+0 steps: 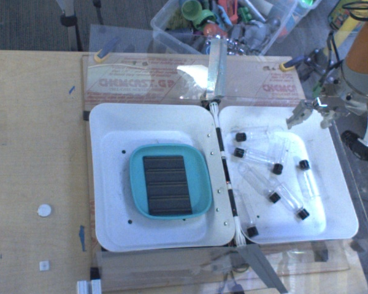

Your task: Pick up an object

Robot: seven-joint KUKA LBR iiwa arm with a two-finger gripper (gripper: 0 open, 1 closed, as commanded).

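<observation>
Several clear plastic tubes with black caps lie scattered in the right bin [343,222]. One tube [257,157] lies slantwise near the bin's left side, and another tube [288,202] rests lower, toward the front. The left bin [104,127] holds a teal tray [199,176] with a dark grey ridged block [165,185] inside it. My gripper [309,120] hangs over the right bin's far right corner, above and behind the tubes. It is open, with nothing between its fingers [293,117].
A clear sheet with red lettering [141,81] leans behind both bins. Behind it sits a clear box of colourful toys [233,8]. A raised divider [221,158] separates the bins. On the wooden bench at left lies a small white disc [44,211].
</observation>
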